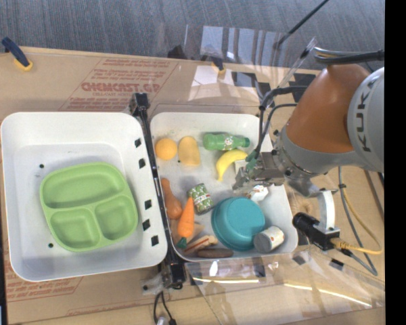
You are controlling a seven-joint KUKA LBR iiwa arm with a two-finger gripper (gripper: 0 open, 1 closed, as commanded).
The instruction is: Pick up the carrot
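Carrot (pixel 186 217) left of bowl (pixel 238 223)

carrot (pixel 186 217): hemmed by teal bowl (pixel 238 223) right, green can (pixel 200 198) above | left bin (pixel 27 141): open floor around green tray (pixel 88 206)

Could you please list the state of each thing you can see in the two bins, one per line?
Orange carrot: lying in the right bin, not grasped.
Green three-compartment plate: flat in the left bin.
Teal bowl: upright.
Yellow banana: lying down.
Green bottle: on its side.
Small green can: tipped over.
White cup: on its side.
Hand: over the right bin, beside the banana.
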